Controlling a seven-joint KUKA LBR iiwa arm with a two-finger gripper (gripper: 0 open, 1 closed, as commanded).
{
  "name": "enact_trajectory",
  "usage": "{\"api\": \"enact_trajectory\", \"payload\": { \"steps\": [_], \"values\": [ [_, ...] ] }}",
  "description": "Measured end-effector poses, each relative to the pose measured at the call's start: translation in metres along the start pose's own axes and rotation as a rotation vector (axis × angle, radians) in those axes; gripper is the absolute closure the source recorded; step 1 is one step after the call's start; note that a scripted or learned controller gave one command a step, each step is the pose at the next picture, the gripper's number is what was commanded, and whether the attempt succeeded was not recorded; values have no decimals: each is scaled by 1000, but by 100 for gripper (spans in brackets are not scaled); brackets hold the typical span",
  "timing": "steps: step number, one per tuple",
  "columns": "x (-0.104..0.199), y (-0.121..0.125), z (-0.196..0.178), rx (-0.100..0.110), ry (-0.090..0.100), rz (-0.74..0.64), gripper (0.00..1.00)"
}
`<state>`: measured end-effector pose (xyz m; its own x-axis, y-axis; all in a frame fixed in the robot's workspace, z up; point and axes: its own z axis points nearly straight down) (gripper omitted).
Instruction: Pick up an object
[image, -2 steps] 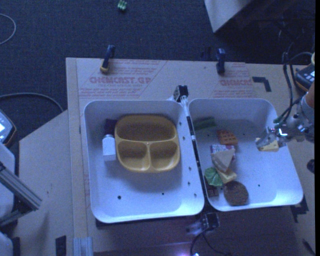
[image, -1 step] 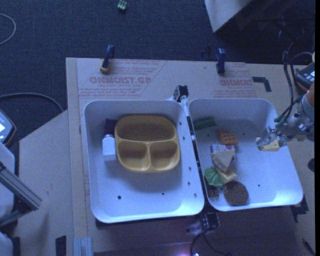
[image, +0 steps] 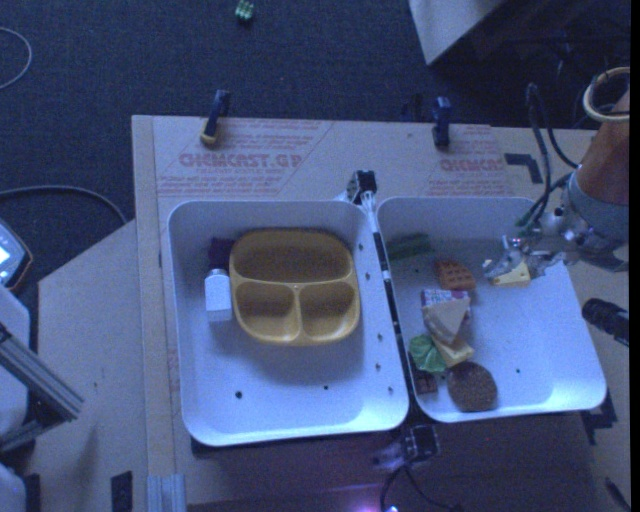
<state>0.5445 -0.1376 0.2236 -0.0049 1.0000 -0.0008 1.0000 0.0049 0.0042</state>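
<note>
Camera view, looking down on the bench: two white bins side by side, the arm entering from the right over the right bin. The gripper sits low near that bin's far right edge, and a small pale yellow wedge-shaped piece appears directly at its fingertips. The piece seems to lie between the fingers, yet dim light and blur make it impossible to tell whether the jaws are pinching it or merely stand around it.

Other candidate objects lie along the right bin's left side: a green piece near the far left corner, a waffle-like square, a sandwich-like wedge, a green leaf-shaped item and a round brown patty near the front edge. In the left bin, a yellow divided tray occupies the centre, with a small white bottle touching its left side.

Judged advice for the step: the wedge is small and thin, so the fingers should close squarely across its narrow sides, low against the bin floor, before any lift. A straight vertical rise would avoid dragging the piece against the nearby bin wall. Risk, as a judgement: a sloped face may squirt out under pressure.
</note>
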Motion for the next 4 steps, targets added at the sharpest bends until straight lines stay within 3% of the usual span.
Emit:
{"api": "enact_trajectory", "payload": {
  "steps": [1, 2, 3, 4],
  "values": [
    [41, 17, 1, 1, 0, 0, 100],
    [86, 53, 6, 0, 1, -1, 100],
    [134, 70, -7, -1, 1, 0, 100],
    [164, 85, 9, 1, 0, 2, 100]
  ]
}}
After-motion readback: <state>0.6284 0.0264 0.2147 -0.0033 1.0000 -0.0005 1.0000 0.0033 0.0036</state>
